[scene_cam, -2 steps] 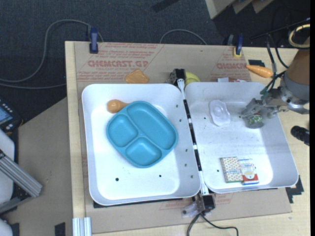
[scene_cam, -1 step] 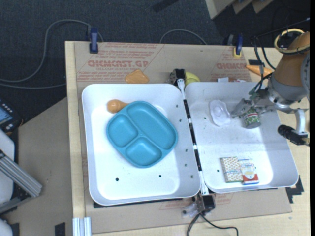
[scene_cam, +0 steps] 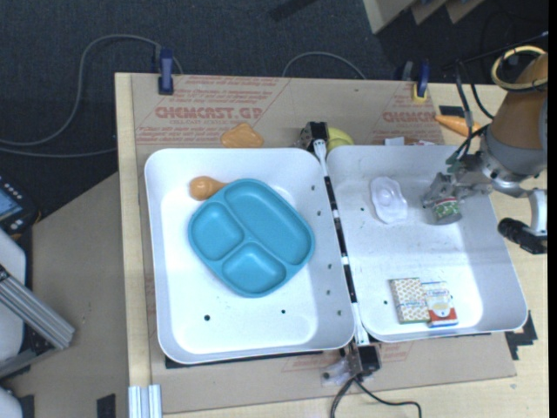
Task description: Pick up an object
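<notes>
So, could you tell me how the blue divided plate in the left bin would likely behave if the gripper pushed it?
The blue divided plate looks like stiff moulded plastic, so it would probably slide flat across the left bin rather than tip. It might nudge the orange piece touching its upper-left rim.

Grey arm [scene_cam: 513, 151], orange band (above wrist), dark cables alongside.

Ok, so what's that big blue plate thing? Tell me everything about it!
The blue plate looks like smooth, shiny plastic with rounded corners. It has three compartments, a long one and two smaller ones, split by raised ridges. It lies flat and turned at an angle on the left white bin. A small orange object sits right at its upper left edge, seemingly touching it.
</notes>
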Tool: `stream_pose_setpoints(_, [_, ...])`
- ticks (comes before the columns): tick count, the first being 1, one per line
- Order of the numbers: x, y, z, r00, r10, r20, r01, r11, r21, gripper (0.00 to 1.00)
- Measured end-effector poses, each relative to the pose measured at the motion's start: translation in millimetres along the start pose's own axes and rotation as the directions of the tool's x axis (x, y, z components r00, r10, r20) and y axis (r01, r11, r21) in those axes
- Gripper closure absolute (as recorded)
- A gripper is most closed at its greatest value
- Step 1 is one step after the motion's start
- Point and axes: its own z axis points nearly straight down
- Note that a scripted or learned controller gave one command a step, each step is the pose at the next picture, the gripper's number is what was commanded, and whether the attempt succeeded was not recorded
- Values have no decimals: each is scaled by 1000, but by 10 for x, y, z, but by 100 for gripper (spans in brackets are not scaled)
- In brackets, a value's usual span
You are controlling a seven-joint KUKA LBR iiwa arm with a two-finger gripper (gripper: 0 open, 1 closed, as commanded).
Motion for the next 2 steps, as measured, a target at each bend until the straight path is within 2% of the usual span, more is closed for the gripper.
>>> stream_pose_setpoints(1, [851, 124, 40, 1000, -2, -3, 2, 1000, 4, 100])
stream_pose_setpoints(2, [1529, 272, -960, 1000, -3, -1, 3, 1000, -9, 100])
